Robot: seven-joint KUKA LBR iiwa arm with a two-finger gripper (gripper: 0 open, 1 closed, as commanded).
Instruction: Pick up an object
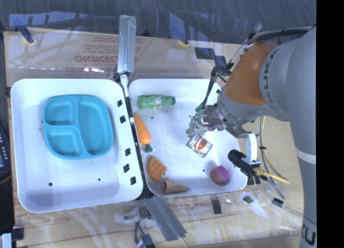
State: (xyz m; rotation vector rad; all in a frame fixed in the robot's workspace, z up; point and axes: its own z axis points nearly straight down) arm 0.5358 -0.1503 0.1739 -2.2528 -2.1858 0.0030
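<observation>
Writing: faint reddish lettering on the clear plastic sheet (pixel 80 53) taped over the bench behind the bins, too washed out to read reliably. The green plastic toy bottle (pixel 155 102) has a small pale label patch at its middle, print too small to make out. The small white packet with an orange-red printed face (pixel 200 145) has a graphic on it, text not legible.

Left shallow white bin (pixel 21 150): holds a light blue plastic divided plate with three compartments (pixel 78 125), lying flat near the bin's centre-left. Compartments look bare.

Right shallow white bin (pixel 177 88): green bottle lying on its side near the back wall; orange plastic carrot (pixel 142 129) along the left wall, green tip toward the front; tan waffle-textured toy piece (pixel 156 168) just in front of the carrot; tan ice-cream cone (pixel 175 187) lying near the front wall, beside the waffle piece; dark purple round toy fruit (pixel 219 175) near the front right corner; white packet mid-right.

Grey arm with orange band (pixel 252 78) reaches in from the right over the right bin. Gripper (pixel 201 126) sits just above the white packet, tips at or touching the packet's top edge. Cannot tell if the pincer is released or clenched; packet rests tilted on the bin floor, a grasp cannot be confirmed.
</observation>
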